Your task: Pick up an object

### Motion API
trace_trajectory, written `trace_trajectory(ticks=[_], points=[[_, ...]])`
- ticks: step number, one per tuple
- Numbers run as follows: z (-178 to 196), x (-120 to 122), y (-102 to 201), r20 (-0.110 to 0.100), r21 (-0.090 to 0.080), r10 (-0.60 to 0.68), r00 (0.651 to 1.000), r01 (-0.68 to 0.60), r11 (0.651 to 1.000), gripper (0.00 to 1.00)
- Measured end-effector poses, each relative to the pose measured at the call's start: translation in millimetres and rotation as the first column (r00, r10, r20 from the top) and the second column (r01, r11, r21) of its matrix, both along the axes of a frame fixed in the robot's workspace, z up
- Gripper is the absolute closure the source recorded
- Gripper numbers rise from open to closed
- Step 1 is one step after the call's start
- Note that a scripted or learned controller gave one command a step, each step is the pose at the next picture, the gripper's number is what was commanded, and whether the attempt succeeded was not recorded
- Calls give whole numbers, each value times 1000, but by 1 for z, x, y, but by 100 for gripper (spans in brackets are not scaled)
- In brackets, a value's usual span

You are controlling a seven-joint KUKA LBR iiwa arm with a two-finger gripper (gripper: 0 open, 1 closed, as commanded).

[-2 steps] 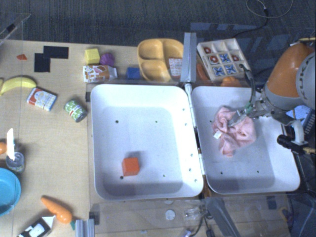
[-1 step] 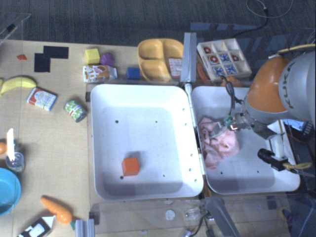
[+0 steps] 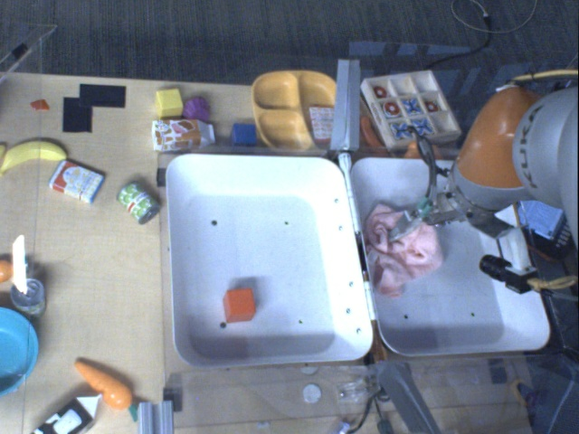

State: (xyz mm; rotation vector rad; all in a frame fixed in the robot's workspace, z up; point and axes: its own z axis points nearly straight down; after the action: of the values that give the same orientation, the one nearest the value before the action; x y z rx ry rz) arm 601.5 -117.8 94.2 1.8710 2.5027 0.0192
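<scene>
Gripper (image 3: 409, 227) down in right bin (image 3: 470, 328), fingertips touching pink cloth (image 3: 404, 250); finger state can't tell. Orange block (image 3: 240, 304) in left bin (image 3: 258, 188), well left of cloth.

— Can you read any wording on the bench?

— No, you can't make out a single word. The tray (image 3: 410, 107) behind the right bin carries red rings and blue crosses in its squares, the only signs you can tell. The small carton (image 3: 76, 181) near the banana (image 3: 32, 155) and the packet (image 3: 183, 134) behind the left bin have printed faces, but their lettering is too small and blurred for you to read.
</scene>
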Motion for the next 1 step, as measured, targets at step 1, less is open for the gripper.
trace_trajectory(ticks=[1], points=[[1, 12, 25, 2, -4, 36, 999, -36, 999, 0]])
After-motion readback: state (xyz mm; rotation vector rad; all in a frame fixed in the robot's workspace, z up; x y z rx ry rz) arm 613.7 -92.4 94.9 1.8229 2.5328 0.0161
